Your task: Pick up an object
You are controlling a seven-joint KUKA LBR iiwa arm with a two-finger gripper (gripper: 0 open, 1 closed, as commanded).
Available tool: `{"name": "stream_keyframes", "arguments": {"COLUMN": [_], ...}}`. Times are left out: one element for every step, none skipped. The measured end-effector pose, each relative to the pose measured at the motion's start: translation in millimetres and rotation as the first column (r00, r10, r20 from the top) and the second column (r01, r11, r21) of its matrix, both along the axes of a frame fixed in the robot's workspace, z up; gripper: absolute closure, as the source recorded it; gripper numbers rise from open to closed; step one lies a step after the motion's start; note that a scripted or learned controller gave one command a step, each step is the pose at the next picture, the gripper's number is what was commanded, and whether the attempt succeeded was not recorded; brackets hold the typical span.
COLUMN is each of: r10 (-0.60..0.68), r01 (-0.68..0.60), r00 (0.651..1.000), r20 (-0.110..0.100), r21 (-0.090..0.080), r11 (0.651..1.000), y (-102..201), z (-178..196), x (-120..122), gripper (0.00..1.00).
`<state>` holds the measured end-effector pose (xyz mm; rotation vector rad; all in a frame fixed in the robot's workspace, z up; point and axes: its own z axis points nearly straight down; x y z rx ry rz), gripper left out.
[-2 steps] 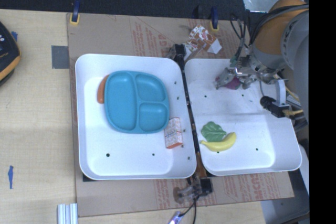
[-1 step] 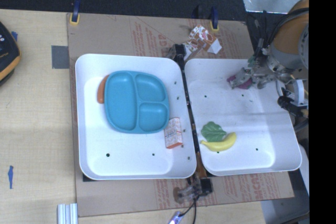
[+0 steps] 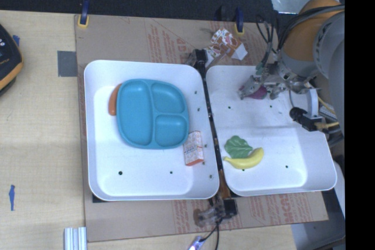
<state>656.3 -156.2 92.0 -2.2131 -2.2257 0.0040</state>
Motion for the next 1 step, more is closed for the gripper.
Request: {"name": "stream_keyframes", "arguments": {"r10": [-0.003], "r01": [0.003], "r00": [1.0], "r20": [0.003], "r21": [-0.001], "r11": [1.0], "y": [-48.6], "z": [62.2], "x": [0.2], "gripper": [0.0]}}
